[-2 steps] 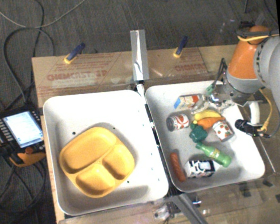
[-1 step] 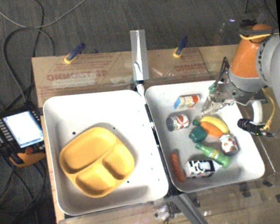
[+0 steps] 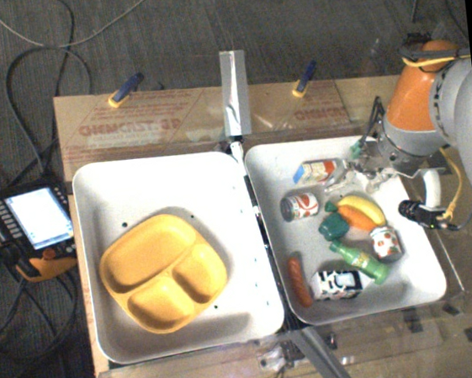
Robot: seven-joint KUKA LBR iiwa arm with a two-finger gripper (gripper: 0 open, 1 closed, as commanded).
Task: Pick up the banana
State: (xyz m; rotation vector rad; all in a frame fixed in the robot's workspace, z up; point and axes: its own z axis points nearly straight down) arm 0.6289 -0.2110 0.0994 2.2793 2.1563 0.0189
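Note:
The banana (image 3: 365,206) is short and yellow. It lies in the right bin (image 3: 425,285) toward its right side, resting against an orange carrot-like piece (image 3: 361,220). My gripper (image 3: 368,163) hangs over the bin's upper right corner, just above and slightly right of the banana and apart from it. The grey arm with its orange band (image 3: 422,91) reaches in from the right.
Around the banana lie a tipped can (image 3: 318,169), a red-and-white can (image 3: 300,206), a dark green piece (image 3: 335,227), a green bottle (image 3: 359,261), a small jar (image 3: 385,243), a sausage (image 3: 297,277) and a black-and-white carton (image 3: 338,283). A yellow divided plate (image 3: 164,271) sits in the left bin (image 3: 100,187).

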